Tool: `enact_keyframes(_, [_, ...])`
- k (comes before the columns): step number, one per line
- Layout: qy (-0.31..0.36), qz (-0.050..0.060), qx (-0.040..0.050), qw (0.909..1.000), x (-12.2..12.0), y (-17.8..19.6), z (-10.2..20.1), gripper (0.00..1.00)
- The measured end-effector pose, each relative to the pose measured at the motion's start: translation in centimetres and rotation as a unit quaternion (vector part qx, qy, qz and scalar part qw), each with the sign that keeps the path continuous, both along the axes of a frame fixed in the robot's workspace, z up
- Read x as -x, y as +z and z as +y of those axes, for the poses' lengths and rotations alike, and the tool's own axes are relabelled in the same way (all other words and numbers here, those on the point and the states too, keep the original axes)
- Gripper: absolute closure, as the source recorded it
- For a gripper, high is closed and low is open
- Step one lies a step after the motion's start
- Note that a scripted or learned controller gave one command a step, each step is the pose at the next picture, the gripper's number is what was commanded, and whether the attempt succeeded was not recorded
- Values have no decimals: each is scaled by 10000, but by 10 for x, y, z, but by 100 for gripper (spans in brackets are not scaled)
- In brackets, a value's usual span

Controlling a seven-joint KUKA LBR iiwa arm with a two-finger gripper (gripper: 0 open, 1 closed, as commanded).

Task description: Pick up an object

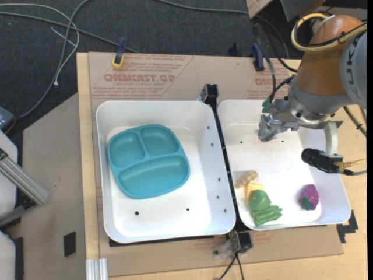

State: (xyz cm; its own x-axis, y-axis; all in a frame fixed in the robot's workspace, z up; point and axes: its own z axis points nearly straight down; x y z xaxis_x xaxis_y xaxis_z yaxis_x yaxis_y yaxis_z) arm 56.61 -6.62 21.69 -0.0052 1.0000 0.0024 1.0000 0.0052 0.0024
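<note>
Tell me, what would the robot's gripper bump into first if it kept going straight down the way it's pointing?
Probably the bare white floor of the right bin. The gripper points down there, and the toys lie nearer the bin's front edge. Depth is hard to judge.

Arm: grey casing, broad orange band above wrist, yellow cable looped on top, metallic gripper assembly.

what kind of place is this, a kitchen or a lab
Most likely a robotics lab bench: a robot arm reaches over two white bins, one holding a teal plate, the other toy food, with loose cables on carpet.
</note>
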Motion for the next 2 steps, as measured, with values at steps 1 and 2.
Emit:
enact_keyframes(1, [4,1,-2,10000,-7,12,57,100])
enact_keyframes(2, [2,8,0,10000,-6,12,104,100])
